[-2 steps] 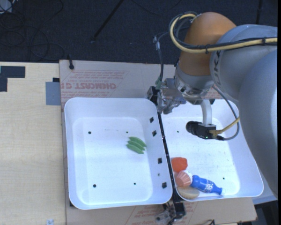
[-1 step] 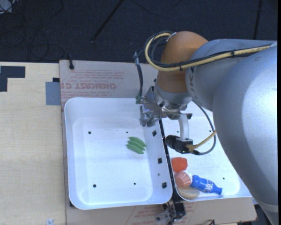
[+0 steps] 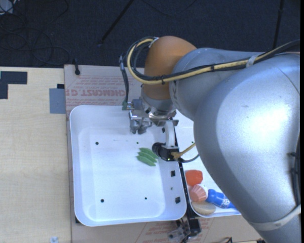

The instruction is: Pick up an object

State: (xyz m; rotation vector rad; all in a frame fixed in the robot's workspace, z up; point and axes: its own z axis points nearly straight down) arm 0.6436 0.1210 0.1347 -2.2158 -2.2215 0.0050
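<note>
**A:** Where is the claw [image 3: 138,127]?

**B:** Over the far part of the left bin [image 3: 74,161], close to its far wall and a little right of the bin's middle. The grey arm [image 3: 243,135] comes in from the right and covers most of the right bin [image 3: 187,138].

**A:** Is the claw spread or pressed together?

**B:** I cannot tell; from this slant its tip is a small cluster of metal parts. Nothing shows pinched in it.

**A:** And a thing to pick up?

**B:** A green piece [image 3: 147,157] lies on the left bin's floor, right of centre. It is long and narrow and lies on a slant, and looks like two slim pods side by side. It sits nearer than the claw and slightly to its right, near it but apart from it.

**A:** Anything else in that bin?

**B:** A few small dark dots on the white floor.

**A:** What about the right bin?

**B:** In its near left corner sit four things close together: an orange-red lump [image 3: 193,176], a pink ribbed thing [image 3: 197,192] just nearer, a blue thing [image 3: 218,199] to its right, and a tan oval [image 3: 205,209] at the near edge.

**A:** What is under the bins?

**B:** A cardboard sheet [image 3: 96,91] with red lettering, lying on the pale wooden bench [image 3: 30,161].
</note>
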